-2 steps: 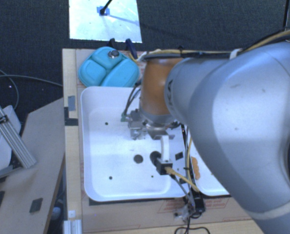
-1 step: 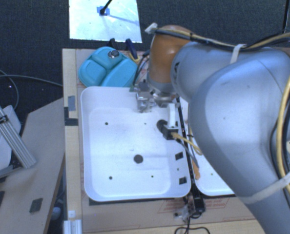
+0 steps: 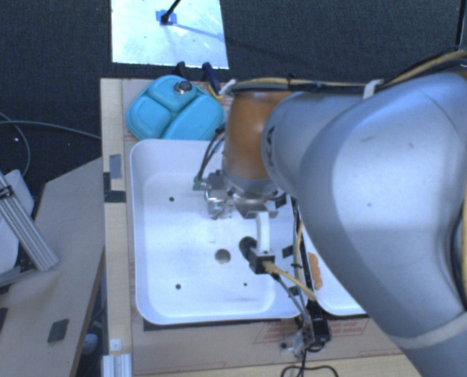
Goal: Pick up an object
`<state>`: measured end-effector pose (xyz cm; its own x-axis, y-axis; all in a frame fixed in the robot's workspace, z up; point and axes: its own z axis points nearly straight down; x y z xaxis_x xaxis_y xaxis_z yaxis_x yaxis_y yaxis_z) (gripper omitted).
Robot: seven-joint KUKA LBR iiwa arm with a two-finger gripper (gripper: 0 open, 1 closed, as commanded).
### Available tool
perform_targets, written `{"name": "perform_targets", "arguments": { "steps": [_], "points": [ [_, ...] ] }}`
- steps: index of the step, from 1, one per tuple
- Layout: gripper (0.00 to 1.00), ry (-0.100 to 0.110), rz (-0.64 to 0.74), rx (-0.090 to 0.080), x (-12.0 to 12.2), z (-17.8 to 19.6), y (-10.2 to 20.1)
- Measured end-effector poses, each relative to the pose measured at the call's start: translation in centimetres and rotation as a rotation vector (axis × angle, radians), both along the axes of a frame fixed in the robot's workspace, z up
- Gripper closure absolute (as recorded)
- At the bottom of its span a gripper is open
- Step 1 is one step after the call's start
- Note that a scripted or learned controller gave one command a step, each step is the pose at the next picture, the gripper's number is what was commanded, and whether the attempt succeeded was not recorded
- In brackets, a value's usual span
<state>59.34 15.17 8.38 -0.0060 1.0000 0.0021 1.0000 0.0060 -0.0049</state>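
Observation:
My gripper [image 3: 215,204] hangs low over the middle of the left white bin [image 3: 151,210], beneath the orange band of the wrist. A small round grey spot [image 3: 222,256] lies on the bin floor just in front of the gripper; whether it is an object or a hole is unclear. A sliver of something orange-brown [image 3: 314,272] shows in the right bin [image 3: 340,301], at the edge of the arm. The arm hides most of that bin.
A light blue plastic item [image 3: 174,110] lies behind the left bin on the bench. A shiny sheet [image 3: 167,20] lies further back. Metal rails [image 3: 13,218] stand to the left of the bench.

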Motion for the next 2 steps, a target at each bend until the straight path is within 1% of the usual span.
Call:
{"name": "perform_targets", "arguments": {
  "steps": [1,2],
  "points": [
    [1.0,0.0,0.005,0.0,-9.9,0.0,8.8],
    [1.0,-0.005,-0.008,-0.002,-9.7,2.5,4.9]
  ]
}}
